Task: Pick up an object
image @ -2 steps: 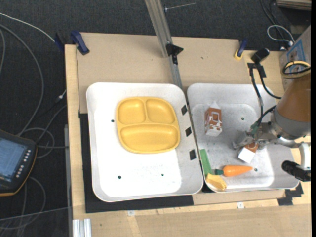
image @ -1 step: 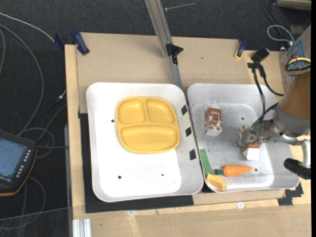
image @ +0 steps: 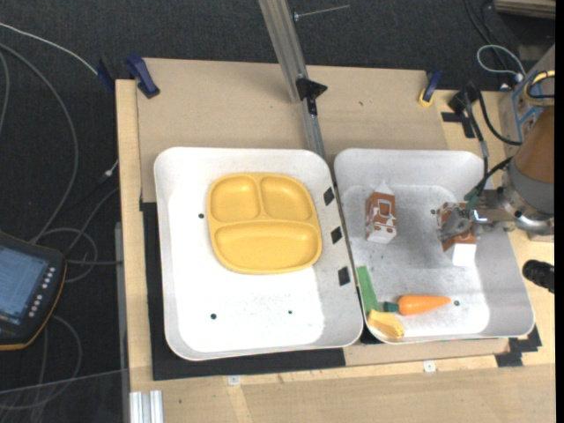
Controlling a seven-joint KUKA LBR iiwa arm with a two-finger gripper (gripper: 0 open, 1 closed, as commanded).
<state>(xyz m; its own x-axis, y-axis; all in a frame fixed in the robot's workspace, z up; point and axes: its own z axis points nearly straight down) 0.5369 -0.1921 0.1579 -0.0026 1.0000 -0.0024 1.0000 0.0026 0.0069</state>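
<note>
My gripper (image: pixel 457 226) hangs over the right side of the right bin (image: pixel 414 167), reaching in from the right. A small white block (image: pixel 464 255) lies just below it, touching or nearly touching. A brown and white carton (image: pixel 381 217) stands to its left, in the middle of the bin. An orange carrot (image: pixel 423 305) lies near the bin's front edge. A green stick (image: pixel 365 288) and a yellow piece (image: pixel 386 326) sit in the front left corner.
The left bin (image: pixel 181 263) holds a yellow divided plate (image: pixel 263 222). A metal pole (image: pixel 286 38) rises at the back between the bins. Cables run along the right side by the arm (image: pixel 533 179).
</note>
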